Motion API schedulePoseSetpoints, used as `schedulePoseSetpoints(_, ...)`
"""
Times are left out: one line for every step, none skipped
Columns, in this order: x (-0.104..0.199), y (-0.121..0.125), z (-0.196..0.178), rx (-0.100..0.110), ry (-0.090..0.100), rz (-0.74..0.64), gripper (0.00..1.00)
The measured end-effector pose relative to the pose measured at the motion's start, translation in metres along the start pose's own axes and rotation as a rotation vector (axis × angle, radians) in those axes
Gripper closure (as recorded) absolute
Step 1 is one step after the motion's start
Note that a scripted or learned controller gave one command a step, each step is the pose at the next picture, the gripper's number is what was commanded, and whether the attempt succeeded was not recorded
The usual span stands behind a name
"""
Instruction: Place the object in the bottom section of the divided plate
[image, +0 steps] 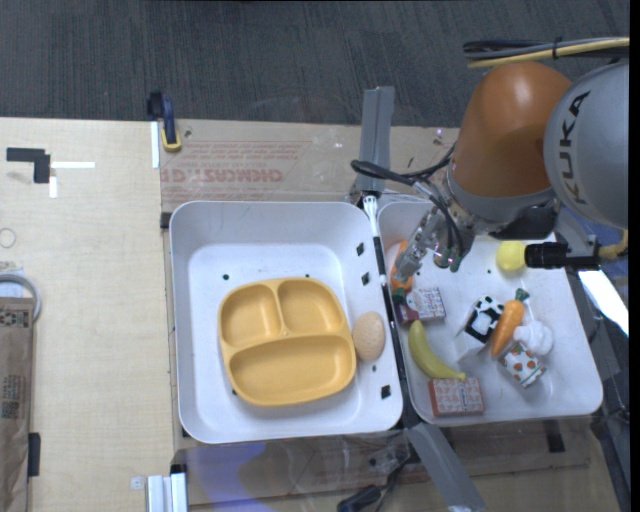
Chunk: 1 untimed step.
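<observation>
Bench (90, 300) with two bins (195, 330)

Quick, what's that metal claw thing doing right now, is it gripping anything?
Tool: cannot be told; it hangs over the left end of the right bin, above the toys there.
</observation>
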<state>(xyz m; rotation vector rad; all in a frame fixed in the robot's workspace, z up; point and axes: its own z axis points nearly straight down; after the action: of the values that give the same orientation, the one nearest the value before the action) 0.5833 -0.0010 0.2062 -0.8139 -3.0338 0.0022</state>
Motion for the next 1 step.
schedulePoseSetpoints(0.0317,0.0651,0.0137,-0.001,0.000,-0.083,1.00)
